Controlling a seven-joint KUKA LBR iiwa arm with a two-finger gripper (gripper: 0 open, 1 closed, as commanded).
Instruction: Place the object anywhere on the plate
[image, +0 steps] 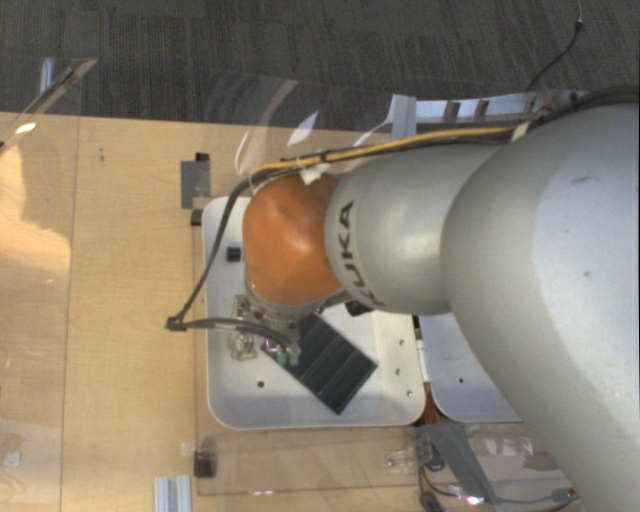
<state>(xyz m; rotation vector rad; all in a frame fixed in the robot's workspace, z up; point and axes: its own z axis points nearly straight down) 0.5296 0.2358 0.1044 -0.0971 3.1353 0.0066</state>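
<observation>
- The left white bin sits on the wooden bench; only its left and near edges and some floor show, because the arm covers most of it.
- On that bin's floor, toward the near right, lies a dark flat ribbed slab, set at a slant. I cannot tell whether this is the plate or the object.
- The right white bin shows just a small patch of floor, just right of the left bin.
- The grey arm reaches in from the right and fills the middle of the scene; its orange band hangs over the far half of the left bin.
- Below the band, the gripper is a cluster of metal and wires over the bin's left middle, just left of the dark slab. How wide it stands, or whether it holds anything, I cannot tell.
- A black cable loops from the wrist out past the bin's left edge.
- Small black clamps stand at the far left and near left of the bin.
- Clear plastic sheets lie on the bench at the far side.
</observation>
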